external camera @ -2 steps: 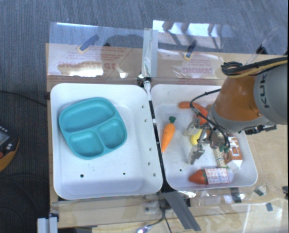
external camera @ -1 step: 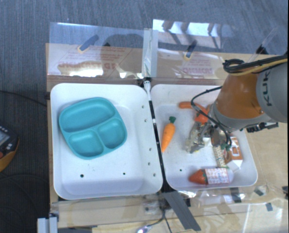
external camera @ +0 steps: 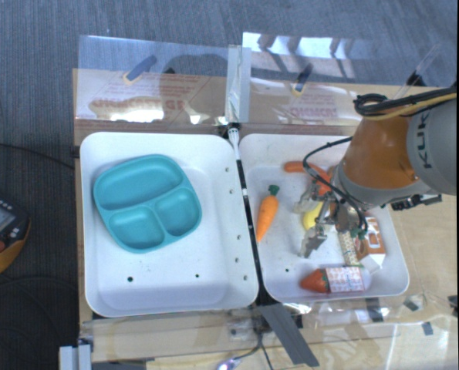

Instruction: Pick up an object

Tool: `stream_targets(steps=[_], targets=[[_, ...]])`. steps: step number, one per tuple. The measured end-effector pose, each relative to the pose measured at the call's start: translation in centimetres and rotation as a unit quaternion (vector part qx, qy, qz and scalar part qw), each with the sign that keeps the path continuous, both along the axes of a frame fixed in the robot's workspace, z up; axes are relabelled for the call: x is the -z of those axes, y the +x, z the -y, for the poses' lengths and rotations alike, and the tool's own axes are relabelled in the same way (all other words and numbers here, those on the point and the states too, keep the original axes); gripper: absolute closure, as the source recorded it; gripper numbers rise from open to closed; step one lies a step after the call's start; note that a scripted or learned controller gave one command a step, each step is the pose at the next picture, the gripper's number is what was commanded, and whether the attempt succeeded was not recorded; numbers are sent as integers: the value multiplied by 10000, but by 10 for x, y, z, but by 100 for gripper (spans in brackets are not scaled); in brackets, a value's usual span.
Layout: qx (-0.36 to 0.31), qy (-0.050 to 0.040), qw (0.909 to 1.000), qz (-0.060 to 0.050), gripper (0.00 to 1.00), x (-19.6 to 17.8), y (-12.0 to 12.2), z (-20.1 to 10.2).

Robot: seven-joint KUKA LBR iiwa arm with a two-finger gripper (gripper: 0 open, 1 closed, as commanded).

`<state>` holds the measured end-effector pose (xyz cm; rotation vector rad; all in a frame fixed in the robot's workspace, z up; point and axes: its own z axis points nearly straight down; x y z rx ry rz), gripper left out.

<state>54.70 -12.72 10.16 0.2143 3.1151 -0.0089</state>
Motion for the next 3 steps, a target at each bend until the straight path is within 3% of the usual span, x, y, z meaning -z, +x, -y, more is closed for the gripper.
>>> stream_targets(steps=[1, 2, 3], targets=[[75, 16, 10000, -34, 0, 11, 14, -30], [66, -1, 10000, 1, 100, -1, 16, -30], [1086, 41, 9940, -81, 100, -82, -14, -75]])
